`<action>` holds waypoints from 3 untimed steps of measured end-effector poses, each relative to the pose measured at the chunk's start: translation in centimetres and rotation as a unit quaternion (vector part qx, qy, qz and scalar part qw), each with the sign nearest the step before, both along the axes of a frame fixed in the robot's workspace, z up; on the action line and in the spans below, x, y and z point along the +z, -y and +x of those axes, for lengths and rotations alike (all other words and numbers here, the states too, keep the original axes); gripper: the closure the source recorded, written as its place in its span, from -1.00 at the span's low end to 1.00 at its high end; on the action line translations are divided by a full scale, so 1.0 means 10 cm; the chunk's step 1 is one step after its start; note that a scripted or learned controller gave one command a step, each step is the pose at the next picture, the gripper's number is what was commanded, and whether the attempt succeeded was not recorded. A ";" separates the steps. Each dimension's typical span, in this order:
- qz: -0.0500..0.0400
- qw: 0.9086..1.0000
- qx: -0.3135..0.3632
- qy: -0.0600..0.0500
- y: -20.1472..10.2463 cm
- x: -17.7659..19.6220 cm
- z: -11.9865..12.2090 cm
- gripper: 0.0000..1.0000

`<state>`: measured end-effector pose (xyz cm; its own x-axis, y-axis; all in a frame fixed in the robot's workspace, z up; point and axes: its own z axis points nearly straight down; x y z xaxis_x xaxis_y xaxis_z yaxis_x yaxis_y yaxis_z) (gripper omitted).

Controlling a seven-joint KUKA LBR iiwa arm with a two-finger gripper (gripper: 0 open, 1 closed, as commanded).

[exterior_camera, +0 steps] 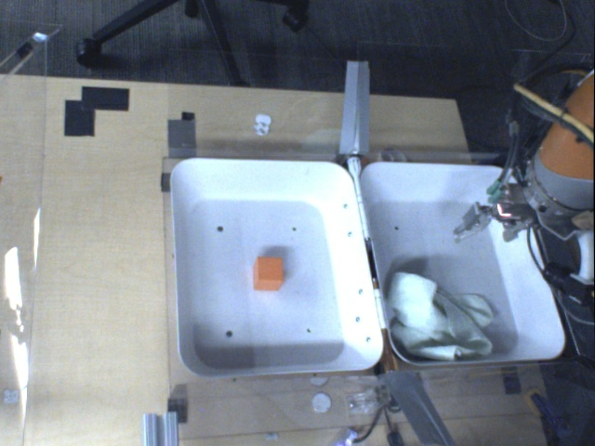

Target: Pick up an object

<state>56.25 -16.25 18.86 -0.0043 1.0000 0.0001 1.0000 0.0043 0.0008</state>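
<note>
White crumpled cloth [435, 316] lies along the near edge of the right bin [539, 286], its long axis running left to right. I have the gripper [485, 216] hovering above the bin's middle, jaws spread and empty, so the cloth sits toward the near-left of them. A small orange block [269, 273] rests mid left bin [200, 249], farther off.

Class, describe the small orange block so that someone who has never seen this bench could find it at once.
Two shallow white bins sit side by side on the wooden bench; take the left bin. Near the middle of its floor lies the orange block, alone there. The crumpled white cloth lies in the right bin.
</note>
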 end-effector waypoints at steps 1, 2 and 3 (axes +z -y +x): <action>-0.001 1.000 -0.025 0.005 0.24 -1.00 0.14 -1.00; -0.001 1.000 -0.025 0.005 0.24 -1.00 0.14 -1.00; -0.002 1.000 -0.023 0.009 0.24 -0.87 0.16 1.00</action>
